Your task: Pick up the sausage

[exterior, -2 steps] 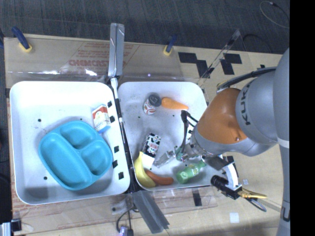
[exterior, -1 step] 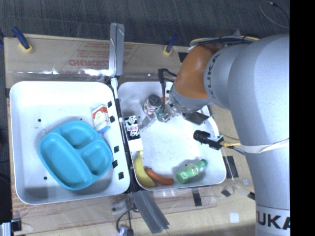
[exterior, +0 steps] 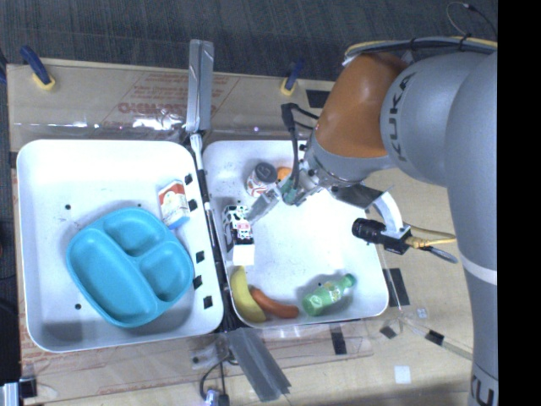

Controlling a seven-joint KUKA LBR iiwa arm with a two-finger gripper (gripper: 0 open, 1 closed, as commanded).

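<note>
Dark grey carpet floor (exterior: 127, 11) behind. Tan worktop (exterior: 423, 210) w/ clear plastic sheet (exterior: 127, 108) taped on, blue clamps (exterior: 38, 70) at back edge. Light bright, even, from overhead.

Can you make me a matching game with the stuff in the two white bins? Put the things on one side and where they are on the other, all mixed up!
Things:
1. blue plate
2. sausage
3. green bottle
4. small carton

Places:
A. right bin, front edge, right beside the banana
B. left bin, at its right wall, above the plate
C. left bin, in the middle, the biggest thing there
D. right bin, front right corner, lying on its side

Right pairs: 1-C, 2-A, 3-D, 4-B
</note>
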